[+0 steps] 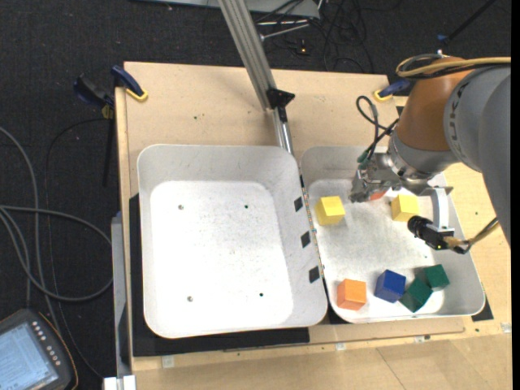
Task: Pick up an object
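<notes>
- Wooden bench (211, 104) on dark floor carries two shallow white bins; left bin (215, 234) next to right bin (341, 169).
- Right bin contents: yellow block (331, 210) near its left wall, second yellow block (404, 207) partly under the arm, and along the near edge an orange block (352, 293), blue block (391, 285) and two green blocks (426, 287).
- Gripper (366, 187) low between the two yellow blocks; cannot tell how it is set or whether it has hold of anything.

yellow blocks (331, 210), orange block (352, 293), blue block (391, 285)
</notes>
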`<state>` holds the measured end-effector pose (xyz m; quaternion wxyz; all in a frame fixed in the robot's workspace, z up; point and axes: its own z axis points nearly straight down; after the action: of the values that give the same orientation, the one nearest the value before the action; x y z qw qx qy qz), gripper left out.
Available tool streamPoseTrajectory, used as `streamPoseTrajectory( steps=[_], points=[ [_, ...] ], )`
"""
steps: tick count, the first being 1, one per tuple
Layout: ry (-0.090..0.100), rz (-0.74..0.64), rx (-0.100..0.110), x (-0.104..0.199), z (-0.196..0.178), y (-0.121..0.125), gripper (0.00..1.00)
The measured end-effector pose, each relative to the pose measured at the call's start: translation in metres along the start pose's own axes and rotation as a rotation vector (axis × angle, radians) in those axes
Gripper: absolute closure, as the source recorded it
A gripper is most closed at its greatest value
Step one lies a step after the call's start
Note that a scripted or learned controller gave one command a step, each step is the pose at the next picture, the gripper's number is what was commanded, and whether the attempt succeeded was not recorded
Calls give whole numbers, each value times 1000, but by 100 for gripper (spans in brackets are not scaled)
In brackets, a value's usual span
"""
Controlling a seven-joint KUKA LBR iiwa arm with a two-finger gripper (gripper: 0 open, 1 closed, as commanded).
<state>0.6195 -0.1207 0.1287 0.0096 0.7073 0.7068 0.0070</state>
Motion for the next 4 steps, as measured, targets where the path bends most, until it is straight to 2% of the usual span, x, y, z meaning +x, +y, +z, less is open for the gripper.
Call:
streamPoseTrajectory(
  steps=[1,2,3,4],
  points=[
    [2,-3,17,-3,-63,-1,100],
    [2,-3,16,-3,-110,1,100],
    [3,-3,25,-3,-96,1,100],
    [5,-10,21,58,-104,15,100]
  ],
)
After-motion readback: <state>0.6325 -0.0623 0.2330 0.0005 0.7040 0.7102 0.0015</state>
